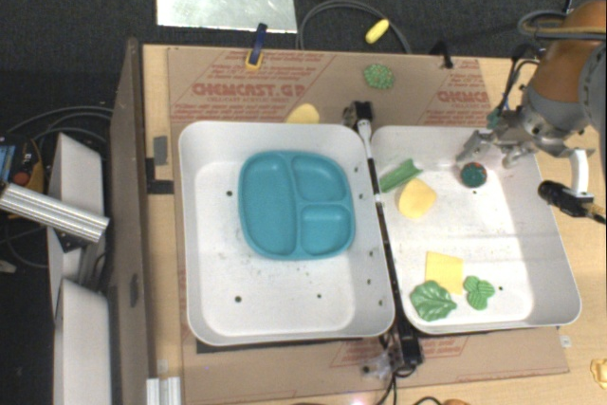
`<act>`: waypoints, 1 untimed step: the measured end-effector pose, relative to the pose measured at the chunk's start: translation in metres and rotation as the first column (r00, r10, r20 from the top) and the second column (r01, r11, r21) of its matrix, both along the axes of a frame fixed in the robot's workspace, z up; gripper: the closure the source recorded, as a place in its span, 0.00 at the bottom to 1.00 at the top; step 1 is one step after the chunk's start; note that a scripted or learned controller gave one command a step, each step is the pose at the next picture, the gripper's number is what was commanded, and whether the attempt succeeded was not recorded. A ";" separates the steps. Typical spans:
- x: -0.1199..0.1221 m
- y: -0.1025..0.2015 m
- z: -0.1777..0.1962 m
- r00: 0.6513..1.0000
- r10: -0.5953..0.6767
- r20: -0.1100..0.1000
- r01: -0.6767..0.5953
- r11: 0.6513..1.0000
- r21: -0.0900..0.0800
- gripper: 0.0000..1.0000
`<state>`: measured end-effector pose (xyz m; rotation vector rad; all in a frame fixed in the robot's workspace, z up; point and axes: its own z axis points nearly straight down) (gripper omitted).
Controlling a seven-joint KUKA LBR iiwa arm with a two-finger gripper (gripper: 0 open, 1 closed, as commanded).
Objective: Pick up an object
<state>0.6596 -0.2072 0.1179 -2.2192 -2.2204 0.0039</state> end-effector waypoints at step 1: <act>0.010 0.037 -0.035 1.000 0.007 0.004 -0.007 1.000 0.001 0.00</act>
